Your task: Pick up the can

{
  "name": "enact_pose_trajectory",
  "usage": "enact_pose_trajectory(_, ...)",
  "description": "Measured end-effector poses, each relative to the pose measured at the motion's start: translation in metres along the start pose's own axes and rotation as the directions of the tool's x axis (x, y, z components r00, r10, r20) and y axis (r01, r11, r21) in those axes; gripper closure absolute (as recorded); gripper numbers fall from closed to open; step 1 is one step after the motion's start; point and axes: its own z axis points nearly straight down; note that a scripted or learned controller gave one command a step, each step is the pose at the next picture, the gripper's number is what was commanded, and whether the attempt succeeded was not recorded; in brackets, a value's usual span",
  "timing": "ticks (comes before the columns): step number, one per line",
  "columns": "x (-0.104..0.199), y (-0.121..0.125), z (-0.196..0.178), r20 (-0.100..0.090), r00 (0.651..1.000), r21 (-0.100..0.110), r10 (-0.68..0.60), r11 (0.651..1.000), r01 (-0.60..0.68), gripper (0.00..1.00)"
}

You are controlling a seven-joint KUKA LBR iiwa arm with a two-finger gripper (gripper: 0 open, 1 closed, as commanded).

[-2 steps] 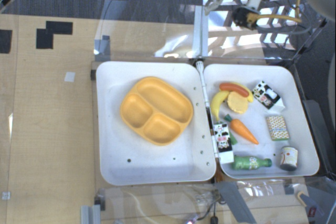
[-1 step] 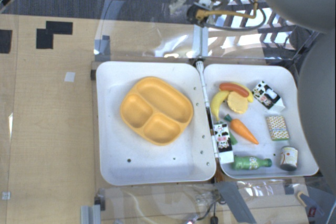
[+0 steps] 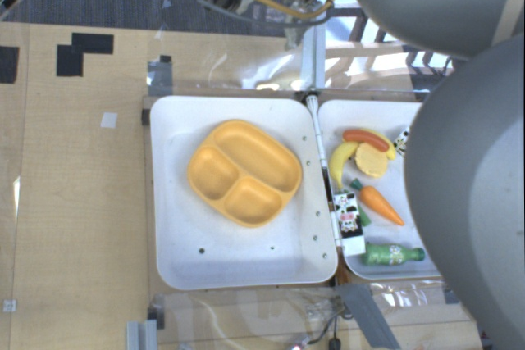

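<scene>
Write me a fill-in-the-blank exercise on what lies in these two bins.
1. The yellow divided plate lies in the ____ bin.
2. The plate has ____ compartments.
3. The green bottle lies on its ____, near the front wall of the right bin.
4. The carrot lies between the bottle and the ____.

Missing words: left; three; side; banana

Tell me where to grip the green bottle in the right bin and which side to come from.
Grip the green bottle at mid-body, coming straight down and closing across its narrow width. It lies on its side, long axis along the right bin's near wall, so its ends are poor holds. That wall is close, probably leaving little room.
</scene>
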Motion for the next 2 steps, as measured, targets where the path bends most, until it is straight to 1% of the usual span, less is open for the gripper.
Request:
enact_pose_trajectory(1, 0.001, -0.028, 0.001, 0.004, 0.981, 0.001, -0.196, 0.981, 0.196, 0.00)
enact_pose_trajectory(2, 0.003, -0.030, -0.010, 0.001, 0.979, 0.000, -0.205, 0.979, 0.205, 1.00)
